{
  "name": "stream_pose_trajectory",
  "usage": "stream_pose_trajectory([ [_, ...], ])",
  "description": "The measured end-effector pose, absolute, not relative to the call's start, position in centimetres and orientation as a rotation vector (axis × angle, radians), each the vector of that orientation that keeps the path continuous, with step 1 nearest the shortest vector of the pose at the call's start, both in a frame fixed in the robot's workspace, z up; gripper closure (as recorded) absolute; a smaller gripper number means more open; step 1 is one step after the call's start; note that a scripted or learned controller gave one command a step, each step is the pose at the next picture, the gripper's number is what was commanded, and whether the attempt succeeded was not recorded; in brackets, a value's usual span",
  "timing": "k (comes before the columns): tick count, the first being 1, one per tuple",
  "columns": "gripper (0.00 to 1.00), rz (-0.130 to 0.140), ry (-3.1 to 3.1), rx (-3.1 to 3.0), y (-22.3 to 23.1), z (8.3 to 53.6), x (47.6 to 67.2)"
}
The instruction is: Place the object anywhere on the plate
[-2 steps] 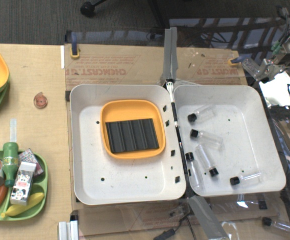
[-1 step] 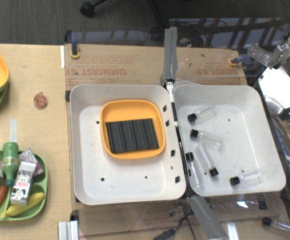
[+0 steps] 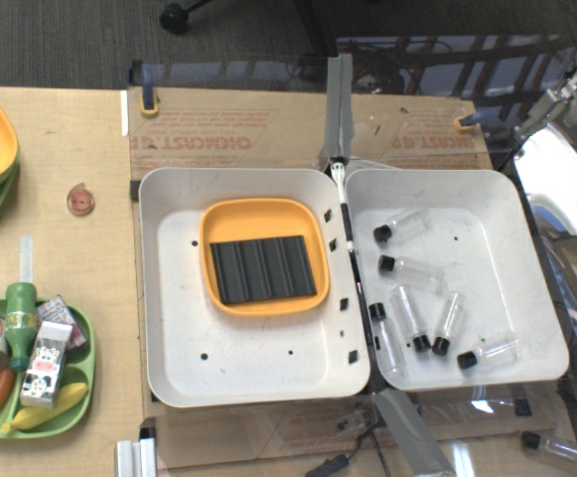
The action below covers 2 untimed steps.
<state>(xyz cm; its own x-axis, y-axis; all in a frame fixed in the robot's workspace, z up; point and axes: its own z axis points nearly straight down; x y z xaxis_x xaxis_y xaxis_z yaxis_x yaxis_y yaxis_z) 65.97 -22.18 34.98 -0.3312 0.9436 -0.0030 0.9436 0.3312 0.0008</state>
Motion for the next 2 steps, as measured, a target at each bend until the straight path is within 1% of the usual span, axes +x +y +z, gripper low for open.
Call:
stream_pose_trajectory([
  [1,0.00,-0.001,2.852,1.309,-22.2,41.0,66.0],
  [2,0.00,-0.001,2.981,0.976,-22.2,44.2,65.3],
])
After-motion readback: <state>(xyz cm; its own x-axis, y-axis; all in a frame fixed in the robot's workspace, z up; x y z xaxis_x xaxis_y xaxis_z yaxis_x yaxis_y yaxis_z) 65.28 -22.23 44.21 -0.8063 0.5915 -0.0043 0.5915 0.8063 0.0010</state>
